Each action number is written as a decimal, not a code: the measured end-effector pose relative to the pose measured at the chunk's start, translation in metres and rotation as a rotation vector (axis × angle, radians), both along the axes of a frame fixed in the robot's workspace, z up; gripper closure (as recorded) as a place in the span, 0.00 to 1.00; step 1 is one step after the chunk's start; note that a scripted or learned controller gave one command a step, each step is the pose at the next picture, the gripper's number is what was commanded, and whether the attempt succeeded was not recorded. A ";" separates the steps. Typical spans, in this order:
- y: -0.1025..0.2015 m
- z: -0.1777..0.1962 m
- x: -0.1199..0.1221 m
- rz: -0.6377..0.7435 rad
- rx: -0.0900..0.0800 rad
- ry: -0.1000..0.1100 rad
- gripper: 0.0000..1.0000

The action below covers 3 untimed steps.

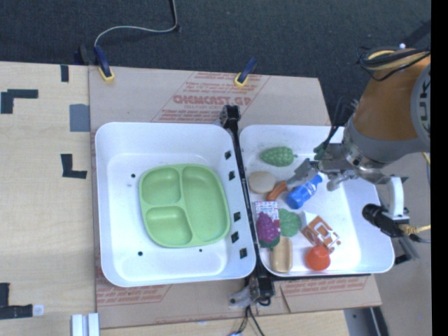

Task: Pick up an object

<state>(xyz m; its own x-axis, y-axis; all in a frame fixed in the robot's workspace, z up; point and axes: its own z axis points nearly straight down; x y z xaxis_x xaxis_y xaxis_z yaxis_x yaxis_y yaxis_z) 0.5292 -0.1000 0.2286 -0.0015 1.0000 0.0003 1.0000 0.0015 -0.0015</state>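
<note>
Nearest you, the orange-banded grey arm (pixel 392 103) reached into the right white bin (pixel 364 254), where its pincer (pixel 323 172) hung over the blue plastic bottle (pixel 304 192) beside the purple grape bunch (pixel 267 227) and orange ball (pixel 317 257), though you couldn't tell whether it gripped anything.

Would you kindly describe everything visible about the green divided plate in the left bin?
The green divided plate is pale green, plastic-looking, a rounded rectangle with three compartments: two smaller ones on its left side and one long one on its right. It lies flat and slightly rotated on the floor of the left bin, roughly centred, apart from the walls. Nothing rests in it.
</note>
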 end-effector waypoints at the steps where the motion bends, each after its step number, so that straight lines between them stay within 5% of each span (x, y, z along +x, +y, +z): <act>1: -0.017 -0.121 0.049 0.001 -0.010 -0.031 0.00; 2: -0.006 -0.125 0.062 0.003 -0.008 -0.042 0.00; 3: -0.007 -0.114 0.064 0.004 -0.013 -0.050 1.00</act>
